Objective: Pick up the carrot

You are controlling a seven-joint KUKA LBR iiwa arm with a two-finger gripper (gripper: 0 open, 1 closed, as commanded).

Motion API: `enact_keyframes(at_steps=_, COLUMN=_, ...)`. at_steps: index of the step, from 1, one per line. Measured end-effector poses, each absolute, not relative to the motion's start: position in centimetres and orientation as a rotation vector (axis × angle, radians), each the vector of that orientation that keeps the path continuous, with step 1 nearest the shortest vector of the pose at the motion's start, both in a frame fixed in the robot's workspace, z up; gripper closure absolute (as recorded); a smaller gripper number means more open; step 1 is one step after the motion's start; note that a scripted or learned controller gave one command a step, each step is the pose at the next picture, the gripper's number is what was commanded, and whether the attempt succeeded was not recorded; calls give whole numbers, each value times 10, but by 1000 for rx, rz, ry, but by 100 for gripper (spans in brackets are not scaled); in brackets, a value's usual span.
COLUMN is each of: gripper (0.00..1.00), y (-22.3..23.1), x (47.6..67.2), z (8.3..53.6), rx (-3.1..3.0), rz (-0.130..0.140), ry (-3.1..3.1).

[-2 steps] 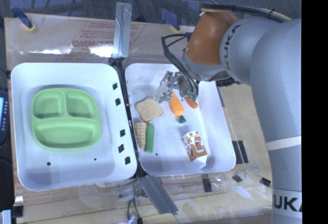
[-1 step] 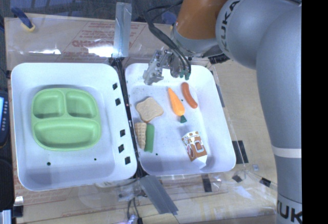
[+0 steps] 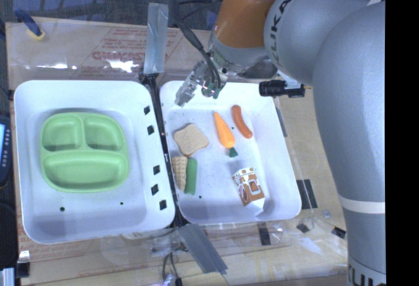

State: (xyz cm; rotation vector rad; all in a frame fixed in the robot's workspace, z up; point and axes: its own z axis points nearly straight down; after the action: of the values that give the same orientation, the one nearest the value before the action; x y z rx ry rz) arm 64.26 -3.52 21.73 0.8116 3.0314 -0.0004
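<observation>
right bin [image 3: 281, 167] | carrot [image 3: 224, 131]: orange, tapered, green stem end, lying flat

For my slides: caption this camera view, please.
Gripper hovers over the right bin, up-left of the carrot lying beside a sausage.

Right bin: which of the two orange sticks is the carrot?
The carrot is the left one, brighter orange, with a green stem at its lower end. The sausage to its right is darker, reddish, rounded at both ends.
</observation>
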Motion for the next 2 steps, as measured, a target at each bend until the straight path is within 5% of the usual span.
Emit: enact_keyframes(at_steps=2, gripper=100, y=17, x=585, z=235, rx=-374, rz=1, ry=3121)
